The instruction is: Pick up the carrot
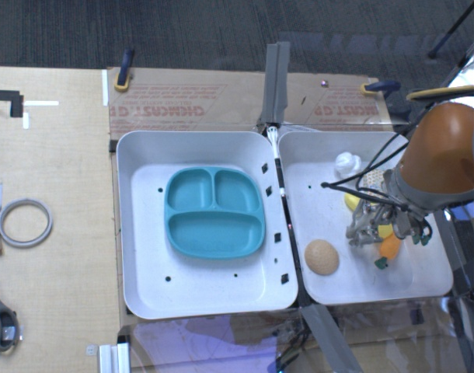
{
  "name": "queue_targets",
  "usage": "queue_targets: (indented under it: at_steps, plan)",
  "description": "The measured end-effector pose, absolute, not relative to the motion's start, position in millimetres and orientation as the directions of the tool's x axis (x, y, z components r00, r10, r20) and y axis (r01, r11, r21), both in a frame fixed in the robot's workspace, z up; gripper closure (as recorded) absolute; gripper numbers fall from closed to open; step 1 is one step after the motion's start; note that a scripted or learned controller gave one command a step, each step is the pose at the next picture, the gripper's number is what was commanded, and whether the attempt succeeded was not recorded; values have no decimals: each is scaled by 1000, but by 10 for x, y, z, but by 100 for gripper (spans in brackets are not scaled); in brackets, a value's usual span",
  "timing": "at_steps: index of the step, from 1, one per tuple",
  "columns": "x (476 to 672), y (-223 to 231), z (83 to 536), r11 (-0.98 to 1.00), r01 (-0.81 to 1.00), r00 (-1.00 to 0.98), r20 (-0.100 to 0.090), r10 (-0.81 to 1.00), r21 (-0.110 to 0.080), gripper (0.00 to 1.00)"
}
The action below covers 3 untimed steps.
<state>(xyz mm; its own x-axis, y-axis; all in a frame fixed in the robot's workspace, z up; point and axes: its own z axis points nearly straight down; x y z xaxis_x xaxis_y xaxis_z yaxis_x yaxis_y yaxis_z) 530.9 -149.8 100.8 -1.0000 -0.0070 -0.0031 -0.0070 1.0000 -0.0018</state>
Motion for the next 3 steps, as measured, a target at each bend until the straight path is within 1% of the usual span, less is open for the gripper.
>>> queue_targets:
  at_steps: [1,2,3]
  plan:
    - [5325,-1496,1100,1000,-9,-1000,-6,-9,-3,100]
    - [5339,-1386,1411,996,89,-996,-4,89,0,100]
    - [4964,-1506,916,982,-191,-982,-1,-191,1,100]
